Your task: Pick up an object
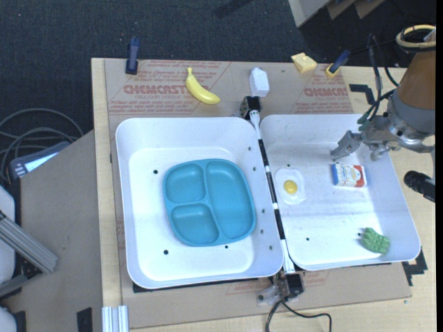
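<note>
The right bin (pixel 325 133) holds a small white carton with blue and red print (pixel 348 176), a toy fried egg (pixel 291 186) by its left wall and a green leafy toy (pixel 374 241) near its front right corner. My gripper (pixel 360 149) hangs at the bin's far right, just behind and above the carton. Its two fingers are spread open and nothing sits between them. The arm's orange band (pixel 421 81) shows at the right edge.
A blue divided plate (pixel 208 201) lies in the left bin (pixel 138 144). On the bench behind the bins are a toy banana (pixel 201 88), a white block (pixel 259 81), a yellow cheese wedge (pixel 303 63) and two blue clips (pixel 132 54).
</note>
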Robot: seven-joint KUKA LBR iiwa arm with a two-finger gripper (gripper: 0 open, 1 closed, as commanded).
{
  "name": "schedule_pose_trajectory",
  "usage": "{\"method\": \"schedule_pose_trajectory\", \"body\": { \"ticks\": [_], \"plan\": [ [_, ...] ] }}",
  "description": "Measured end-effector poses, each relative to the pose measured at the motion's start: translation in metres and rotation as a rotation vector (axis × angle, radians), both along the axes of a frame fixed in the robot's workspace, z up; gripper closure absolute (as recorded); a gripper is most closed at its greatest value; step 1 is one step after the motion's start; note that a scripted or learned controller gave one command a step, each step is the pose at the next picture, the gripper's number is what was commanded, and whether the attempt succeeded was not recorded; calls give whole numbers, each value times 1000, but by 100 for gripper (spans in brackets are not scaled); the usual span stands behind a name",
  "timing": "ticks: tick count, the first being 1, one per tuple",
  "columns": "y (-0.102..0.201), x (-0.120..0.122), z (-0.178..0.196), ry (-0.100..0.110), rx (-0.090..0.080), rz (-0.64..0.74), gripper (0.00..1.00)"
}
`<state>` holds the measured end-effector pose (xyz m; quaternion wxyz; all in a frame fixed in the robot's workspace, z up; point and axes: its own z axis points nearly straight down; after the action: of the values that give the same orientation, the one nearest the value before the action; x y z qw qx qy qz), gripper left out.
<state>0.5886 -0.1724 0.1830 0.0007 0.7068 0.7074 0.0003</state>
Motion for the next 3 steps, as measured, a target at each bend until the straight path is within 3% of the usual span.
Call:
{"method": "schedule_pose_trajectory", "body": {
  "ticks": [1,2,3],
  "plan": [
    [-36,-23,-36,3,0,-1,0],
    [-44,-58,-66,3,1,-2,0],
    [2,-19,-98,0,0,1,0]
  ]
}}
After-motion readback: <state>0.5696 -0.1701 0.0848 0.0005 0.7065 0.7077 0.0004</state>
